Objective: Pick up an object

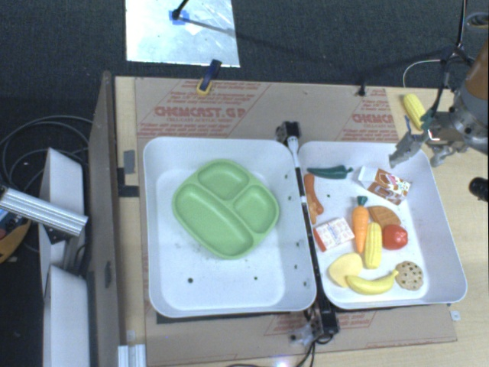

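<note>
Camera view: end effector (419,150) above right bin's (447,228) far edge, apparently spread, unladen; snack packet (389,186) just below-left.

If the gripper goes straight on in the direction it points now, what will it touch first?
Probably the small red and white packet in the right bin; the gripper points down-left toward it, though depth is unclear.

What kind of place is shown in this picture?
Probably a robotics lab bench for grasping trials. Two white bins sit side by side: the right bin holds toy food such as a banana, the left a green divided plate. A claw hangs above the right bin.
</note>
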`<state>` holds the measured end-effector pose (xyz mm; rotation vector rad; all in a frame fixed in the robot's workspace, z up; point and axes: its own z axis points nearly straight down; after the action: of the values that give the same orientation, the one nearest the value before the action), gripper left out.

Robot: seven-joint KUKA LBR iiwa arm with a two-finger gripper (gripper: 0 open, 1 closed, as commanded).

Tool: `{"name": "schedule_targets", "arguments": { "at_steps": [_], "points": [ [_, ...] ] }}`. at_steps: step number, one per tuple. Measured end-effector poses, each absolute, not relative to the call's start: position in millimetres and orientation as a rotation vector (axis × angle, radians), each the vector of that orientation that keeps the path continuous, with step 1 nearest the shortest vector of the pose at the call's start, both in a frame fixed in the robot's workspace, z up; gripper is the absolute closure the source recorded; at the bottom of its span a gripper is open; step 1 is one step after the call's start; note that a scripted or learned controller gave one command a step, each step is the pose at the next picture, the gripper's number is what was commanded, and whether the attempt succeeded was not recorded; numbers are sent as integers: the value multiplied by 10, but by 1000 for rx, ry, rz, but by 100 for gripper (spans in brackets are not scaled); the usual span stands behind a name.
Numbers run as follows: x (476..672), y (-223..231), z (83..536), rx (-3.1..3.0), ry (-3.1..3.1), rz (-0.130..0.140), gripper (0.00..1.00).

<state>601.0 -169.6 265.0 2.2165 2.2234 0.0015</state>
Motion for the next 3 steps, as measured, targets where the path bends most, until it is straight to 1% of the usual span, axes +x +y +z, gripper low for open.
{"name": "schedule_targets", "arguments": {
  "at_steps": [1, 2, 3],
  "points": [
    [5520, -1439, 1754, 2226, 2228, -5, 0],
    [5392, -1187, 840, 2220, 2217, 12, 0],
    [5430, -1202, 1015, 2211, 2214, 20, 100]
  ]
}}
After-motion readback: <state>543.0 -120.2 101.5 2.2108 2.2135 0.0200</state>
